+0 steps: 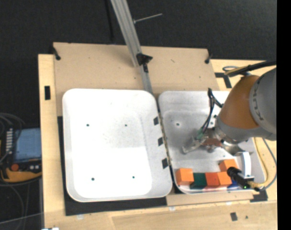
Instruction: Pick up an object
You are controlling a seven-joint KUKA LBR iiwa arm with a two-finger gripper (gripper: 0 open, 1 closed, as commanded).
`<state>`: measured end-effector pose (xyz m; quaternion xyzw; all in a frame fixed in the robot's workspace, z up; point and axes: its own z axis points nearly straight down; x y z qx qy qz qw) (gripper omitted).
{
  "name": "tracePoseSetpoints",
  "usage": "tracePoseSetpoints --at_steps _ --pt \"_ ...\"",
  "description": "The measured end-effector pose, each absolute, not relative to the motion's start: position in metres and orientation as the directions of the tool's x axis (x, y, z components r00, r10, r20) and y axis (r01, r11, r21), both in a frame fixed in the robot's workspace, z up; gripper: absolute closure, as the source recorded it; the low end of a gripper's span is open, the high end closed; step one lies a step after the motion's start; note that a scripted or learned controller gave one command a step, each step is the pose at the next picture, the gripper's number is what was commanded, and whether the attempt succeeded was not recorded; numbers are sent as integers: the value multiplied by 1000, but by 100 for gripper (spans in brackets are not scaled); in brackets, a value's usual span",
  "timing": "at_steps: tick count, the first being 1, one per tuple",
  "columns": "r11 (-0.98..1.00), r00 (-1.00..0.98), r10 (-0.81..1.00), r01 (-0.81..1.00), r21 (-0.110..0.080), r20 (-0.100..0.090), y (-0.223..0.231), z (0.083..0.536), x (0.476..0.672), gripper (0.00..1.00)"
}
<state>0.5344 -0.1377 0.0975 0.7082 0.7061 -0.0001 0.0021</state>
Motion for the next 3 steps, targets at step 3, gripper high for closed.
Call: tracePoseSetpoints --at_steps 3 --pt "5 -5 1000 1000 9 -1 -132 235 546 100"
